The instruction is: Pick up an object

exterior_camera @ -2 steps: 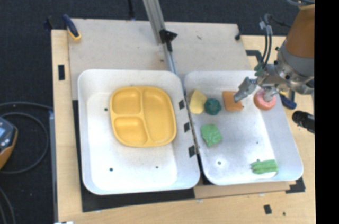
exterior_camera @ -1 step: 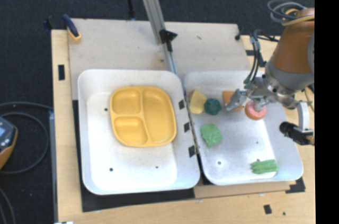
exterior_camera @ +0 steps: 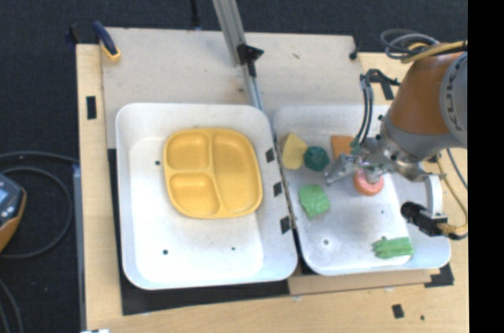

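Observation:
The right bin holds several small objects. A pale yellow piece and a dark green ball lie at its left side, with an orange block just right of them. A light green lump sits lower left, and a flat green piece lies near the front right. My gripper hangs low over the bin's middle, directly beside a red-orange round object that the wrist partly covers. Whether anything is between its tips is hidden.
The left bin carries a yellow divided plate. A slanted metal post rises from the bench behind the bins. The arm's orange band and cables stand over the right bin's far right corner.

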{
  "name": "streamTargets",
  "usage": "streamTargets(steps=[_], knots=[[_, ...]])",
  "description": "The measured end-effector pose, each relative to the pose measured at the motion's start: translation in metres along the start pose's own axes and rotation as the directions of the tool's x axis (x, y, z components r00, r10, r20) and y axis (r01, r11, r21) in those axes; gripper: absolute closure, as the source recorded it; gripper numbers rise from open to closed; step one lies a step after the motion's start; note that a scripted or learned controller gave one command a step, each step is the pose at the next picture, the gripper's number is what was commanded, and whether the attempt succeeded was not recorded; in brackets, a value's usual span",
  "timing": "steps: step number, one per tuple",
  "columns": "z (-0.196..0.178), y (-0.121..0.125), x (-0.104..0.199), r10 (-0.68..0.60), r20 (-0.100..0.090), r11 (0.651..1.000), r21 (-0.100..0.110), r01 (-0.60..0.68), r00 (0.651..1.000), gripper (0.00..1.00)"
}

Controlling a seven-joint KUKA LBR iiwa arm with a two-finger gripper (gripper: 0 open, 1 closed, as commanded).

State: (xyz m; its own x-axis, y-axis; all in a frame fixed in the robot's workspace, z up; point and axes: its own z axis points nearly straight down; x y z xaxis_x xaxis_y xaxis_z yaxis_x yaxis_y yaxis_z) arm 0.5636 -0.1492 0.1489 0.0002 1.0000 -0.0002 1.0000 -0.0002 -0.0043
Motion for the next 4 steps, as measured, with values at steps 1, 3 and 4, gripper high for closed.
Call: streamTargets(steps=[1, 3, 4], knots=[[0.033, 0.003, -0.001, 0.001, 0.002, 1.0, -0.014, -0.001, 1.0, 0.0], [-0.019, 0.005, -0.008, 0.004, 0.002, 1.0, -0.009, -0.004, 1.0, 1.0], [-0.066, 0.007, -0.002, -0.003, 0.002, 1.0, -0.011, 0.003, 1.0, 1.0]])
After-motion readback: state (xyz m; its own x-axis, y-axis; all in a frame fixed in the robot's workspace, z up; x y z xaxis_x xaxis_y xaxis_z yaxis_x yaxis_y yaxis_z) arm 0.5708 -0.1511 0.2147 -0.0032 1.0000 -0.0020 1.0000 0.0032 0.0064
